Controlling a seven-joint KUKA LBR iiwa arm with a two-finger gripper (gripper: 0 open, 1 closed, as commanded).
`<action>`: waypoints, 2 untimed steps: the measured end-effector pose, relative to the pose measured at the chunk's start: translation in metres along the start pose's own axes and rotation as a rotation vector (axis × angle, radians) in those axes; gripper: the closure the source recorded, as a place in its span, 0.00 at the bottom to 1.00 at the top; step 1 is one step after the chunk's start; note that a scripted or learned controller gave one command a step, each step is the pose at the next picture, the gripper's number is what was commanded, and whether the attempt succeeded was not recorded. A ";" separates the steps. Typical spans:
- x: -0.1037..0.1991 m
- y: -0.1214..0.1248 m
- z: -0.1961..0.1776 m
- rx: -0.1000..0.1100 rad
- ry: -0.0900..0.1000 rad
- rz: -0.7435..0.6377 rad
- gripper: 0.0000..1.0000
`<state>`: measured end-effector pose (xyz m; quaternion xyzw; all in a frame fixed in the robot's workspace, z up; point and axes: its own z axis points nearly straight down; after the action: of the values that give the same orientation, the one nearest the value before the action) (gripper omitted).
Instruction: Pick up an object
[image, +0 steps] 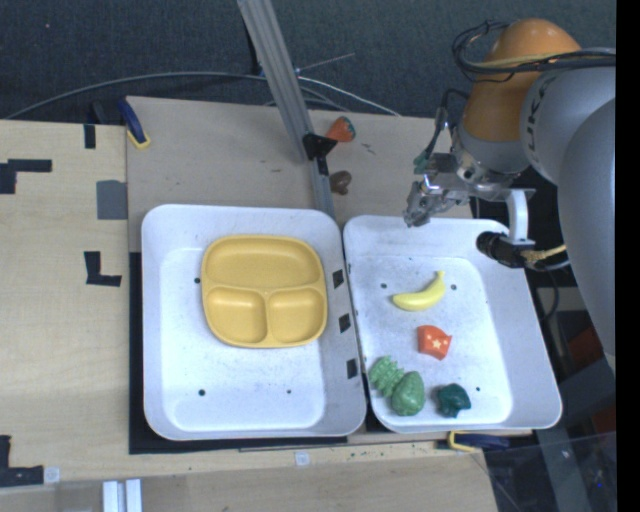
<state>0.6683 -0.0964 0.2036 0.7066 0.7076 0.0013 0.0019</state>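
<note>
Presently on the bench: two shallow white bins side by side, the left bin (170, 330) and the right bin (520, 330). Left bin, contents: one yellow divided plate (265, 290) with three compartments, lying flat in the upper half, nothing on it. Right bin, contents: one banana (420, 293) near the middle, lying at a slant; one red piece (434, 342) just below it, apart from it; one green bumpy piece (399, 385) near the lower left corner, close to the wall shared with the other bin; one dark green piece (452, 399) to its right, near but not touching. Any of these four could serve as the task's object; all four rest on the bin floor. Arm: grey with orange band, entering from the right. Gripper (422, 210): positioned over the upper rim of the right bin, near its upper left corner, well apart from every item; nothing is seen between its jaws, and whether they stand wide or narrow cannot be told from this angle. Progress, as judged: no object lifted or touched. Remaining, as judged: travel to a chosen item (the banana lies nearest), descent, closing on it, lift clear of the bin. Outside the bins: a small orange-red item (343, 128) and a brownish one (341, 182) on the bench above.
</note>
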 end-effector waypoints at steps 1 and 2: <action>0.000 -0.003 -0.063 -0.002 0.000 -0.001 1.00; 0.045 -0.022 -0.049 0.007 0.002 -0.003 1.00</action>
<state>0.6457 -0.0510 0.2523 0.7054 0.7088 -0.0006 -0.0011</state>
